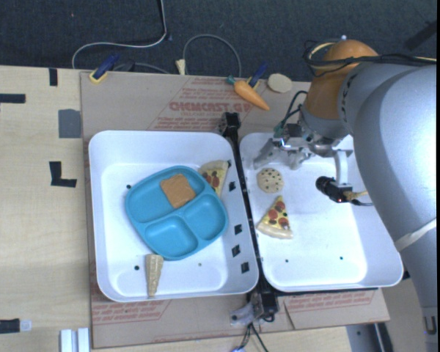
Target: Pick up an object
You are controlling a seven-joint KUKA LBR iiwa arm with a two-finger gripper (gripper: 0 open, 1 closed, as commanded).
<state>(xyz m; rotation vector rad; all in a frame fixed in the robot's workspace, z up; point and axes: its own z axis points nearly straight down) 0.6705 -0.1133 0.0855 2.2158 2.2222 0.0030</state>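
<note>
You're early in the pick: nothing's grabbed yet. Gripper (282, 151) sits low over the right bin (352, 270) near its back-left corner, fingers spread apart w/ nothing between them. Closest target is the cookie (269, 179), just beside the fingertips; a pizza slice (276, 219) lies a bit nearer the front. Left bin (106, 196) holds a blue tray (177, 222) w/ toast (178, 190). Still to do: descend, close, lift.

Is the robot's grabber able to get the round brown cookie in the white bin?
Probably yes. The gripper hovers just above and right of the round brown cookie in the right-hand white bin, with nothing between them; the pizza slice lies apart.
</note>
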